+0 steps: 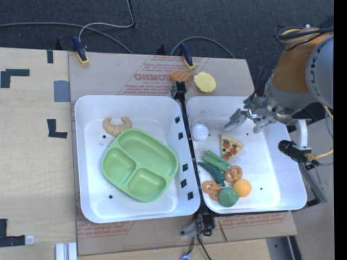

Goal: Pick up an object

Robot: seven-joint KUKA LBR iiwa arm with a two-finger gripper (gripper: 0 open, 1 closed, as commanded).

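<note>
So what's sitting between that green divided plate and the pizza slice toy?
In the camera view, between the green plate and the pizza slice run the two bins' adjoining walls, then a small white ball in the right bin.

We see the bench [32,145], a pale wood surface with dark angular marks on its left part. A cardboard sheet [146,75] with red print lies on it, held at its far edge by two blue-and-orange clamps [80,51]. On the cardboard sit two shallow white bins, touching along their inner edges: the left bin [89,199] and, just right of it, the right bin [290,191]. Beyond the far corner of the left bin, a yellow round toy [205,82] and a brown waffle-like toy [179,76] lie directly on the cardboard, just beside each other.
</note>
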